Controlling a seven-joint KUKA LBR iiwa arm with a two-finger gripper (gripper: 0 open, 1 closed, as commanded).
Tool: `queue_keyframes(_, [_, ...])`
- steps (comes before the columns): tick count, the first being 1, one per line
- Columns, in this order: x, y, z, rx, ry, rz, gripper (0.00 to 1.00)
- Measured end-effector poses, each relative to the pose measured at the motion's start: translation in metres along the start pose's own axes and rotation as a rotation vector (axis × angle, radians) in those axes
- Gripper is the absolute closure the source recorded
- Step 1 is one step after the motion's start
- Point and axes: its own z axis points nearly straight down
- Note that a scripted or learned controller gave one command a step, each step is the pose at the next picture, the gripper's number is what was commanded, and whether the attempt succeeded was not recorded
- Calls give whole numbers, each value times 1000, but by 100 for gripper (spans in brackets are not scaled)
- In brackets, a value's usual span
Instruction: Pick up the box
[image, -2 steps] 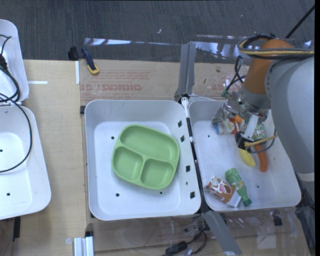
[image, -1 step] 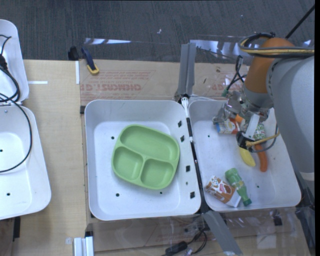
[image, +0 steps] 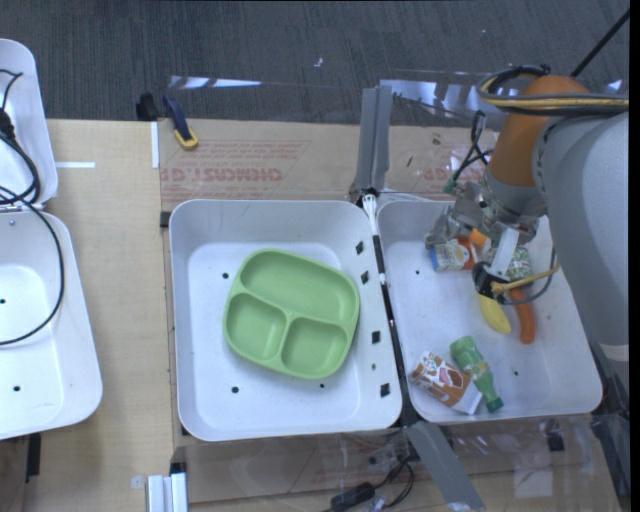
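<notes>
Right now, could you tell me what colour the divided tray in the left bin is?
Light green, seen plainly in the camera view: the tray.

The grey arm (image: 590, 190) entered from three o'clock. Its orange-banded wrist angled toward seven o'clock. The gripper (image: 478, 250) pointed down.

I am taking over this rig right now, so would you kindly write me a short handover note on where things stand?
Gripper: low over the far part of the right bin, among small items there; whether it holds anything cannot be told.
Box: small carton lying flat at the near edge of the right bin, beside the green bottle; not at the gripper.
Left bin: holds the green divided plate.
Done: nothing visible.
Left: reach the box, grasp it, lift it.
</notes>
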Motion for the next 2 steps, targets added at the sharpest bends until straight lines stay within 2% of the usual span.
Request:
queue_keyframes(1, [-1,-1,-6,9,-5,-5,100])
queue_keyframes(2, [44,-21,-95,-8,3,-29,100])
